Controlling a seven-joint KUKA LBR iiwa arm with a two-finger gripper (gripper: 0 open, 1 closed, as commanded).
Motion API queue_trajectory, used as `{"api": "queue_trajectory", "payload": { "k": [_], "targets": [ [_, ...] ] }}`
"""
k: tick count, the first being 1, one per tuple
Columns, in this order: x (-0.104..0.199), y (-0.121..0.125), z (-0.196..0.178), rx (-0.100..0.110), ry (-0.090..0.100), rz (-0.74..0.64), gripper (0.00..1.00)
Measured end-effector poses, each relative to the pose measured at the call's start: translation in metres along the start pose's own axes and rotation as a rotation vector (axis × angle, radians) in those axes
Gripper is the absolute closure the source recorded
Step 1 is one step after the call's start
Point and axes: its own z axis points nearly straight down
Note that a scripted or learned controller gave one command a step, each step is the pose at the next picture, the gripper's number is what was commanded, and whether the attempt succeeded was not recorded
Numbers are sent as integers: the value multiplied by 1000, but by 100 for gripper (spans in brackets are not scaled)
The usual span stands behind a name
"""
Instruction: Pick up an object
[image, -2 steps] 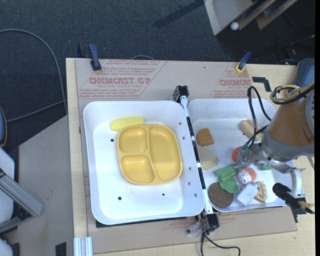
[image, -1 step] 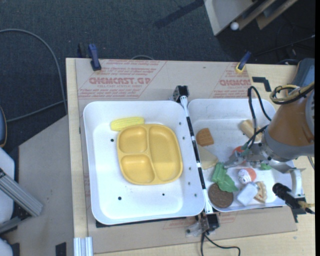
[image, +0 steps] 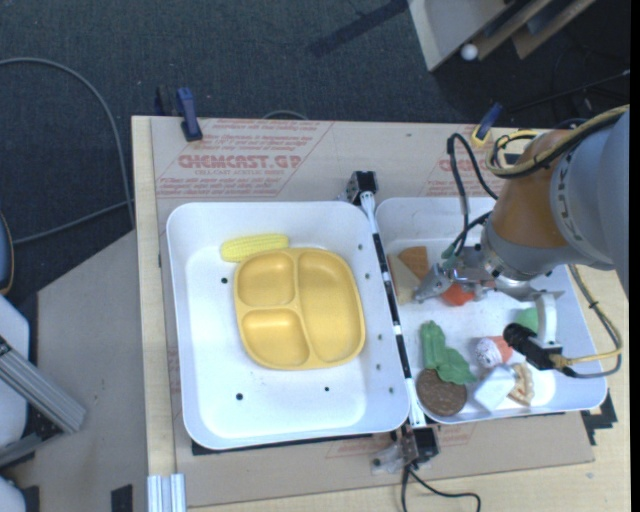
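Camera view: gripper (image: 447, 285) low in right bin (image: 430, 212), whether spread or pinched impossible to tell, touching small orange-red object (image: 459, 295) beside brown wedge (image: 414, 262); yellow tray (image: 298, 306) in left bin (image: 200, 330).

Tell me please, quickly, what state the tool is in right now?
Tool: down in the right bin beside a small orange-red object; open or shut cannot be told.
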Motion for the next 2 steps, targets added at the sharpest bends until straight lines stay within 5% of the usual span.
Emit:
{"api": "queue_trajectory", "payload": {
  "k": [1, 2],
  "targets": [
    [2, 0, -9, 1, 2, -3, 100],
    [57, 11, -98, 7, 7, -3, 100]
  ]
}}
